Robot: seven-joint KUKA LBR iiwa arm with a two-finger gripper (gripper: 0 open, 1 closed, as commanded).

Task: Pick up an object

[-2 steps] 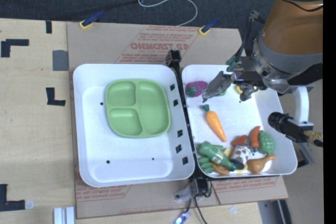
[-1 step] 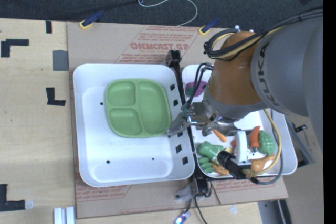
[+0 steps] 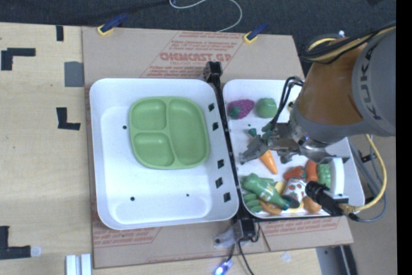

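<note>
Closest, along the near edge of the right bin (image 3: 358, 199), lies a heap of small toys. There is a green toy (image 3: 257, 185) at the near left corner, a white toy with red spots (image 3: 296, 189) beside it, and a little red and orange toy (image 3: 311, 170) a bit further back. Just past the heap lies the orange carrot toy (image 3: 270, 163), near the middle of the right bin. The gripper (image 3: 246, 143) is low over the bin, just beside the carrot on its left. Its two fingers are spread apart and the carrot is not between them. The big grey and orange arm (image 3: 335, 96) reaches in over the right side of this bin. Near the far edge of the right bin sit a purple toy (image 3: 241, 107) and a round green toy (image 3: 266, 106), side by side. In the left bin (image 3: 106, 158) a green plate with three parts (image 3: 170, 132) lies flat, closer to the far edge than the near one. Both bins rest on a brown cardboard sheet (image 3: 129, 55) with red letters. Past its far edge a thin white cable (image 3: 206, 2) curls on the dark floor.
</note>
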